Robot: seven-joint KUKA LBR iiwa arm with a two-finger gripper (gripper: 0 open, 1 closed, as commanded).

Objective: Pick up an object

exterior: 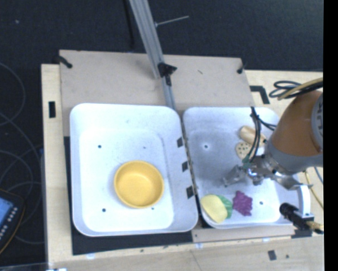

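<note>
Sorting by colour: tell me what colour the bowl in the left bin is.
Yellow. The bowl shows plainly in the camera view.

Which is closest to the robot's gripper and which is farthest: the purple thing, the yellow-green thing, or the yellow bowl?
Measured from the gripper in the right bin:
1. The purple thing, just below the gripper in the picture, near the right bin's front edge.
2. The yellow-green thing, in the right bin's front left corner, a little farther off.
3. The yellow bowl, away in the left bin.

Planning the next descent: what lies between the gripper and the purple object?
Bare white bin floor, in the camera view, between the gripper and the purple object.
</note>
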